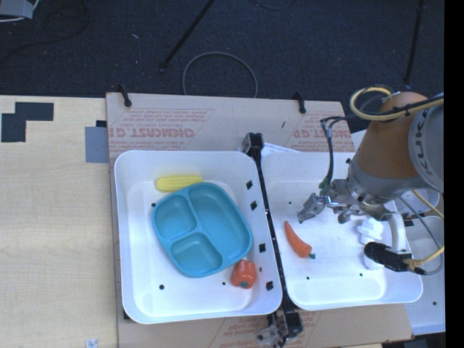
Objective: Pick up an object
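Observation:
An orange-red chili pepper with a green stem lies in the right bin, near its left wall. My gripper hangs just above and to the right of the pepper, apart from it. Its fingers are spread open and nothing is between them. A small white crumpled object lies right of the gripper, partly hidden by the wrist. In the left bin sit a blue divided plate, a yellow corn cob by the plate's far edge, and a small orange-red bell pepper at the plate's near right corner.
A black divider runs between the two bins. The grey and orange arm reaches over the right bin's far right side. Cardboard lies under the bins, and a wooden bench top extends to the left.

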Robot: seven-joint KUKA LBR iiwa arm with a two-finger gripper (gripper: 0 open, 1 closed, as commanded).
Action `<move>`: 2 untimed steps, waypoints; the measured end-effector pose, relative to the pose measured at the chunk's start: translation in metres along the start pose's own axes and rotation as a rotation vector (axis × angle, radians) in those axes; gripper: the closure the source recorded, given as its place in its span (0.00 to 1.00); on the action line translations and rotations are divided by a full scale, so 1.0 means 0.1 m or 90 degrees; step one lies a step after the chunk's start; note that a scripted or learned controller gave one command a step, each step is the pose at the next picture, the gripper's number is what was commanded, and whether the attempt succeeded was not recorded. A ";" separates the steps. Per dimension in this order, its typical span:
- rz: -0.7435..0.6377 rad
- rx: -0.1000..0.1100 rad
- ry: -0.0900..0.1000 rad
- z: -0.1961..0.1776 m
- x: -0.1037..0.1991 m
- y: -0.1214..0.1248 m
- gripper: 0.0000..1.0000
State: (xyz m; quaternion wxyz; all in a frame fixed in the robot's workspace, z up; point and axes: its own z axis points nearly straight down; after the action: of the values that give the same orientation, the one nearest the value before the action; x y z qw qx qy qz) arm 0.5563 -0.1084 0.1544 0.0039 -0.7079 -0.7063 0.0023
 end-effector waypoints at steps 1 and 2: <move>-0.001 0.000 0.000 0.63 0.03 -0.06 0.00; 0.003 -0.001 0.000 0.50 0.01 -0.06 1.00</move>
State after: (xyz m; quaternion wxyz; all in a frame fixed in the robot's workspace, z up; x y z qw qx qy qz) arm 0.5503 -0.1073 0.1047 0.0030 -0.7097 -0.7044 0.0018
